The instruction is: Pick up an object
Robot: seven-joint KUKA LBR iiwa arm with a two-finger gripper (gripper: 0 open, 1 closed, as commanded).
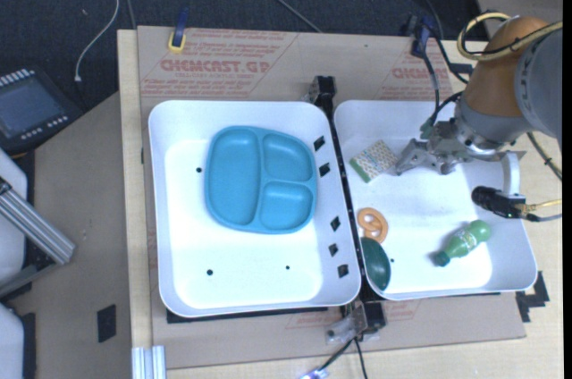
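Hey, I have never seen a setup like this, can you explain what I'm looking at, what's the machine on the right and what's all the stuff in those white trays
One camera looks down at a slant on a bench with two shallow white bins. The grey and orange shape at the right is a robot arm; its gripper sits low in the right bin, and I can't tell whether it holds anything. That bin also contains a green patterned packet, an orange pretzel-like ring, a dark green spoon-like object and a small green bottle. The left bin holds a blue divided plate.

bench [268, 55]: brown board top, two white bins side by side on it – left bin [179, 216], right bin [500, 274], touching at centre
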